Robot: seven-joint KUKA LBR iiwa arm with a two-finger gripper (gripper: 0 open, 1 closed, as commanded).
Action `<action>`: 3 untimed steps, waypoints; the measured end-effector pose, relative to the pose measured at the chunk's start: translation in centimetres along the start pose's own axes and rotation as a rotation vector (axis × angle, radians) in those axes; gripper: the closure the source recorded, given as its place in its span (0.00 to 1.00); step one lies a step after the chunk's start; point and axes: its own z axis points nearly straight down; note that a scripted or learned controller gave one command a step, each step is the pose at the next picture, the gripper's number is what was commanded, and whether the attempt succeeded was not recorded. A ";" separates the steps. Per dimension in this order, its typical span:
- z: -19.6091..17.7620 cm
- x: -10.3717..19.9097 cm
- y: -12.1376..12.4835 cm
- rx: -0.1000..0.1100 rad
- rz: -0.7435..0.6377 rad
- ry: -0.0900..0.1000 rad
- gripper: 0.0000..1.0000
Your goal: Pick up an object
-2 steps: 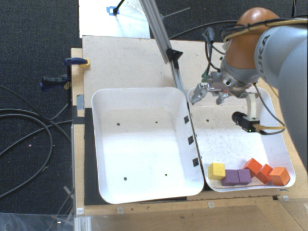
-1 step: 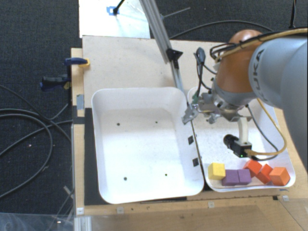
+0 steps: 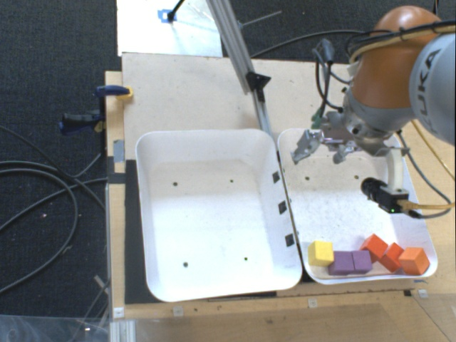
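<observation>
Nearest the lens, along the bottom of the scene, runs the front rim of the left bin [image 3: 214,291], a shallow white tray with a few dark dots on its floor. Beyond its far left corner a blue clamp [image 3: 91,120] with a yellow tip grips the edge of the bench [image 3: 185,91], and a slanted metal pole [image 3: 239,48] comes down toward the seam between the two trays. Moving rightward, the right bin [image 3: 296,144] holds all the candidates, gathered against its front wall: a yellow block [image 3: 320,252], then a purple block [image 3: 350,262] just beside it, then a cluster of orange blocks [image 3: 394,255] touching one another near the front right corner. Above the far half of this tray hangs the gripper [image 3: 322,147], well apart from the blocks, its two fingers spread open with nothing between them. The arm [image 3: 399,55] reaches in from the right. By my reading, the step in hand is the approach: no object has been grasped and none is lifted. The next move calls for carrying the tool toward the front wall, settling over one block, likely the yellow one since it stands a little freer, then descending and closing. Crowding against the wall and neighbours could spoil the grip.
</observation>
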 end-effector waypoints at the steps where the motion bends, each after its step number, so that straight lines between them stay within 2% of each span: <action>1: 7.6 -0.1 -8.5 0.020 0.005 0.001 0.00; 2: 1.9 -9.2 -8.8 0.005 0.011 -0.005 0.00; 3: 1.8 -17.8 -6.4 0.006 0.009 -0.006 0.00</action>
